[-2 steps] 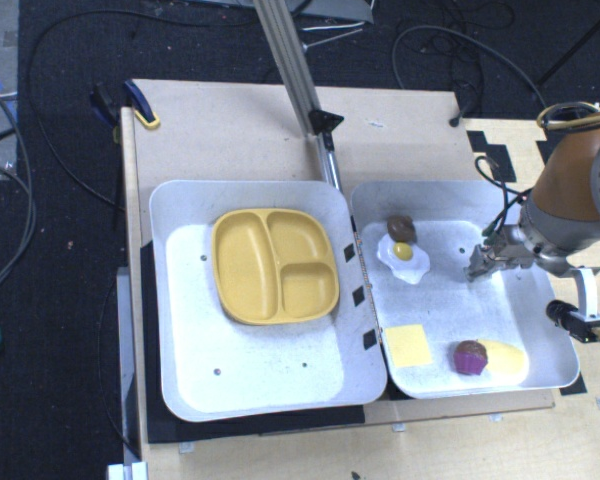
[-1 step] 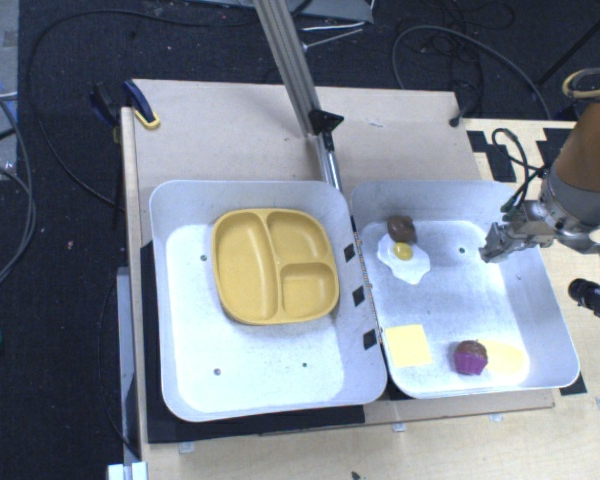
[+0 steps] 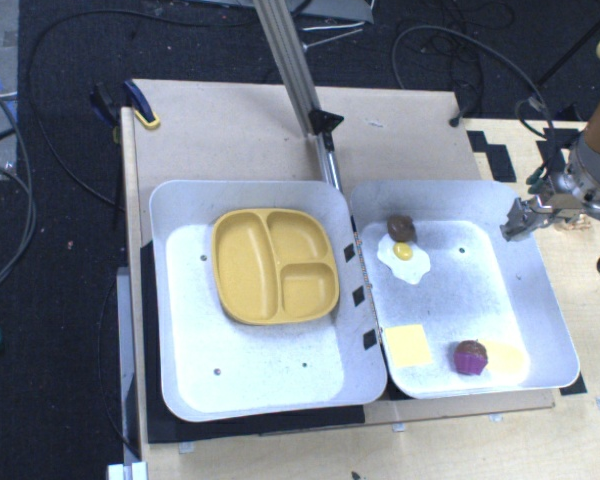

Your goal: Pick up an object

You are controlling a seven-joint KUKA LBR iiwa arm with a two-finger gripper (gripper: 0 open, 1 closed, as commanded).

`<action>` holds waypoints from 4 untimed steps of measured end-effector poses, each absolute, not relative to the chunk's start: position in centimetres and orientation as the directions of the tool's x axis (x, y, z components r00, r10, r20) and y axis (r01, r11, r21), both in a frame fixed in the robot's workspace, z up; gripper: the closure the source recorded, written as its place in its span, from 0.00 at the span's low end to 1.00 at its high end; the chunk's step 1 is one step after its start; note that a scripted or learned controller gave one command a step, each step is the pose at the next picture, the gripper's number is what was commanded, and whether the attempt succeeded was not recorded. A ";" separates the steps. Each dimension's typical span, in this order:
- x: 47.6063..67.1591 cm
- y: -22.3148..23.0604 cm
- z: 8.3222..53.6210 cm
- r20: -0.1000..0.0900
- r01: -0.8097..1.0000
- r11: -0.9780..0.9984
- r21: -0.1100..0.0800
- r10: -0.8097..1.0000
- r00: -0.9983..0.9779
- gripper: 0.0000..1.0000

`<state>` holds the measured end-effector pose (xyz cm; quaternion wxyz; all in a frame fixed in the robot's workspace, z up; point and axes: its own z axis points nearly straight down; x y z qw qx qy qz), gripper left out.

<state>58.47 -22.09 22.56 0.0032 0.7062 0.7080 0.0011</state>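
Note:
The right bin holds a brown lump at its back left, touching a white fried egg with a yellow yolk just in front of it. A yellow square slice lies near the front left. A purple round piece sits at the front, resting against a pale yellow flat piece. My gripper hangs over the right bin's far right rim, away from all of these, with nothing seen in it.
The left bin carries a yellow divided plate. A slanted metal pole rises from the gap between the bins at the back. Cables lie on the dark floor around the bench.

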 end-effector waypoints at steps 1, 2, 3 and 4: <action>58.5 -22.1 23.4 -0.001 1.000 0.002 0.003 1.000 -0.002 1.00; 57.3 -16.7 24.3 0.001 1.000 0.006 -0.001 1.000 -0.006 1.00; 56.2 -11.5 23.1 0.001 1.000 0.006 -0.003 1.000 -0.006 1.00; 54.0 -6.1 22.5 0.002 1.000 0.007 -0.003 1.000 -0.007 1.00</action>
